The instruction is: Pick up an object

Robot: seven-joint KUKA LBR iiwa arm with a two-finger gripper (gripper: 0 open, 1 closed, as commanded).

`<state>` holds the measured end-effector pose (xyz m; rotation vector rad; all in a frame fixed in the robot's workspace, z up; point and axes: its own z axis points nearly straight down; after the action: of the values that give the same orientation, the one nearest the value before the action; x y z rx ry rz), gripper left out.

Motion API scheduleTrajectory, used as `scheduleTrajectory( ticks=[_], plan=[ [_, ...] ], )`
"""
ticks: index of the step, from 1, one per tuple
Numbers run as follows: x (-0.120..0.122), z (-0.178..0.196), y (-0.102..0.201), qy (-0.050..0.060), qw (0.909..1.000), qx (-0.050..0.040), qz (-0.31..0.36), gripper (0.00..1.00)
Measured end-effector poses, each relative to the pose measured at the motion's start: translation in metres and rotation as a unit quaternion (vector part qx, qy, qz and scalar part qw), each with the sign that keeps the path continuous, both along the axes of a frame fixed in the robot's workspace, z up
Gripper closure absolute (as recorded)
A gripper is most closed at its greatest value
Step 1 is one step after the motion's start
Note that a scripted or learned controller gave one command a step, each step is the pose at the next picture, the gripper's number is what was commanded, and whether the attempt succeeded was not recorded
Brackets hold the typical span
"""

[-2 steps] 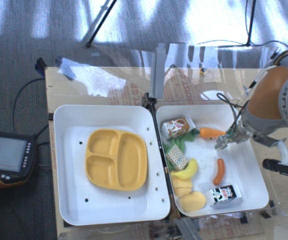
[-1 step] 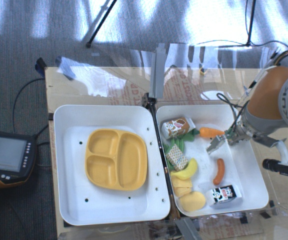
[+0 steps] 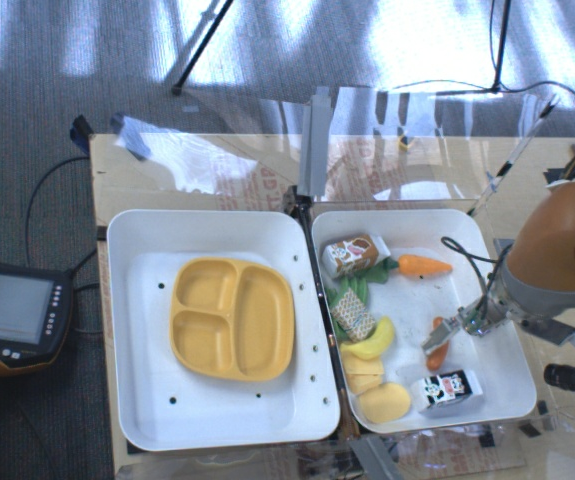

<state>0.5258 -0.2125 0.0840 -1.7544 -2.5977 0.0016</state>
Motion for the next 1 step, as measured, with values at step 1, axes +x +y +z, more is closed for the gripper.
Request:
scheduleTrajectory(
  ticks=[1],
  plan=[
    [0.0002, 0.0072, -0.0013, 0.001, 1.0000, 0.0014, -0.003, 1.00]
  ],
)
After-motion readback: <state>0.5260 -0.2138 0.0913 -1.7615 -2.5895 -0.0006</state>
